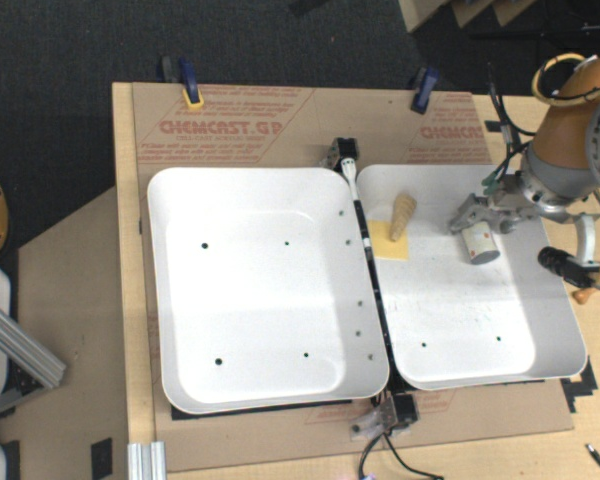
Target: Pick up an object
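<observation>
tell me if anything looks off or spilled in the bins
Nothing stands out. The right bin holds a yellow square with a tan cone lying partly across it, near the divider. The tool hangs over that bin, apart from both.

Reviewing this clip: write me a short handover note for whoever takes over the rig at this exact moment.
Gripper: low over the right bin, upper right part; nothing seen between its fingers.
Objects: yellow flat piece and tan wooden peg, touching, by the right bin's left wall. Left bin has only small dark dots.
Done: no pick visible.
Left: grasp and lift one object, likely needing a move leftward.
</observation>
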`<state>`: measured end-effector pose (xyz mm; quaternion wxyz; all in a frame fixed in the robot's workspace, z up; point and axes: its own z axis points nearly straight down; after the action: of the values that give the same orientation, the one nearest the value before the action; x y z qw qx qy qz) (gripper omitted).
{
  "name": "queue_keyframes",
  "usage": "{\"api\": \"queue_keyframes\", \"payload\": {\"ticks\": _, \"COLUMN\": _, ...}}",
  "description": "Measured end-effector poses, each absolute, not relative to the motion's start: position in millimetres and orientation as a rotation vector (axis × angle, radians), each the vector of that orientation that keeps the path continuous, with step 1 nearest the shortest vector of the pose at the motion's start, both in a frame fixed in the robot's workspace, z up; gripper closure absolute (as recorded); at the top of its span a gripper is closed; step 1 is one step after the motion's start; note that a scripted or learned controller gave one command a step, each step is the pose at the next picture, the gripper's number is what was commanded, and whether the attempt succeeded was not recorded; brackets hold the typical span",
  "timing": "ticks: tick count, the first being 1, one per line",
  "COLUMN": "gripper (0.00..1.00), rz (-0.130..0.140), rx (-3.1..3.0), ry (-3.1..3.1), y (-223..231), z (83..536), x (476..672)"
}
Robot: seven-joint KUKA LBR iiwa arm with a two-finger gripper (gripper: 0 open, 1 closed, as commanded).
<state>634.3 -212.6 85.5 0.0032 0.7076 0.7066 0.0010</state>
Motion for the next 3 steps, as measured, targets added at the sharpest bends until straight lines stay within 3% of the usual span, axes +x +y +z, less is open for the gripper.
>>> {"api": "queue_keyframes", "payload": {"ticks": 1, "gripper": 0.0, "rz": -0.003, "rx": 2.226, "ry": 2.223, "y": -199.0, "z": 84.8, "x": 600.3}}
{"api": "queue_keyframes", "payload": {"ticks": 2, "gripper": 0.0, "rz": 0.002, "rx": 2.22, "ry": 2.223, "y": -213.5, "z": 85.1, "x": 621.5}}
{"api": "queue_keyframes", "payload": {"ticks": 3, "gripper": 0.0, "rz": 0.0, "rx": 2.222, "ry": 2.219, "y": -224.5, "z": 143.9, "x": 588.1}}
